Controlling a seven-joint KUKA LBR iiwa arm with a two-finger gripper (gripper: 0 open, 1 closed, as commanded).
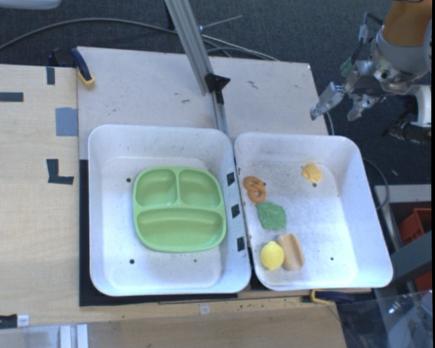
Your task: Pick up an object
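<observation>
I'm seeing no readable labels | tool [343, 101] hanging open, holding nothing, beyond right bin [362, 194] | pretzel [254, 188], green leaf [272, 215], lemon [272, 255], hot dog [293, 251] lying inside | green divided plate [179, 209] sitting in left bin [101, 216]

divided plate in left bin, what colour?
Light green, plain; the divided plate shows clearly in the camera view, lying in the left bin.

Grey arm [404, 27] coming in from the upper right corner, orange band [406, 13] sitting just above the wrist. Gripper [342, 101] hanging off the end, angled down and to the left, up in the air. Two fingers [323, 106] spread apart, nothing between them. Wrist pretty cluttered with cabling.
</observation>
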